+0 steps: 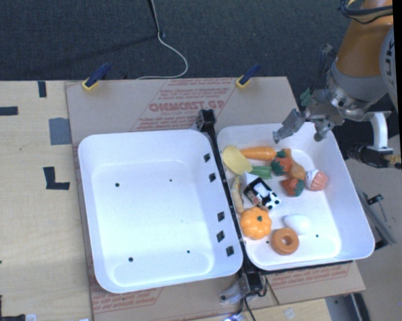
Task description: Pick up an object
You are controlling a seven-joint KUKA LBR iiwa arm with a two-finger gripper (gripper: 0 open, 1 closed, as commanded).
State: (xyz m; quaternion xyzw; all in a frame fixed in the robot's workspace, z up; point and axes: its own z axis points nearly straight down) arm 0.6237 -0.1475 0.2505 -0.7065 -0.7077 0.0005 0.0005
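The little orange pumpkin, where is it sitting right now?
The pumpkin lies in the right-hand bin of the camera view, near its front left corner against the divider, with the brown doughnut just to its right and the black-and-white toy just behind it.

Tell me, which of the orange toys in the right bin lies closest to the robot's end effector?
The long orange plastic carrot at the bin's far side, just below the end effector. The round orange pumpkin and the tan ring-shaped doughnut sit toward the near edge.
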